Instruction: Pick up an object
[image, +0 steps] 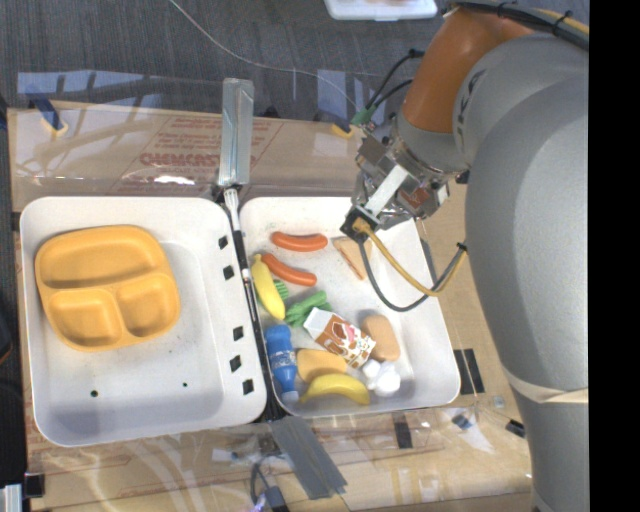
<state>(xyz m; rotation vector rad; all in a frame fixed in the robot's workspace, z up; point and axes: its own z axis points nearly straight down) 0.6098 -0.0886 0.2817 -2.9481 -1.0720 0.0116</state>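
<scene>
The right bin (432, 330) holds several toy foods. Two red sausages (298, 240) (290, 270) lie near its back, with a thin tan stick (348, 258) beside them. Further forward are a yellow corn-like piece (267, 288), a green item (305, 305), a small printed carton (340, 337), a brown bread-like piece (380, 338), a blue bottle (280, 360), a banana (335, 388) and white round pieces (383, 378). My gripper (385, 195) hangs over the bin's back right part, above the tan stick, and nothing shows in its grasp.
In the left bin (60, 400) lies an orange divided plate (105, 285). A grey metal strip (236, 130) stands at the back between the bins. The arm's bulk covers the bench to the right.
</scene>
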